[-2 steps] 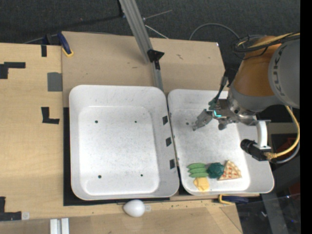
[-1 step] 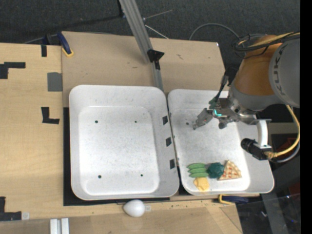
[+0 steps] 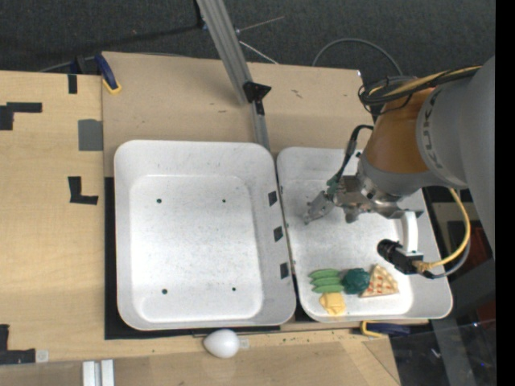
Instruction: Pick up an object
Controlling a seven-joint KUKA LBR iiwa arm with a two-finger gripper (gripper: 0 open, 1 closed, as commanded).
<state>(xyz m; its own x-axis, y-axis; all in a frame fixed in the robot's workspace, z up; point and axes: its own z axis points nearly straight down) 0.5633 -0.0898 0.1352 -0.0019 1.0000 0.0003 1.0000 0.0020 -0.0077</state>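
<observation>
hand (image 3: 315,210) over right bin (image 3: 306,167), fingers spread, holding nothing | toys: green pod (image 3: 325,278), slice (image 3: 380,283), yellow piece (image 3: 332,302) clustered at bin's near edge | advice: centre above one toy, descend straight, close fully

Lighting, as I read it: even, moderately bright, diffuse overhead. Left bin (image 3: 197,232) and right bin (image 3: 354,215): white, near washed out, no hard glare. Shadows: soft, thin, along the bin rims toward 6 o'clock. Floor at 12 o'clock: dim. Sharpness: slightly soft and grainy overall; arm (image 3: 451,135) at 3 o'clock mildly blurred.
</observation>
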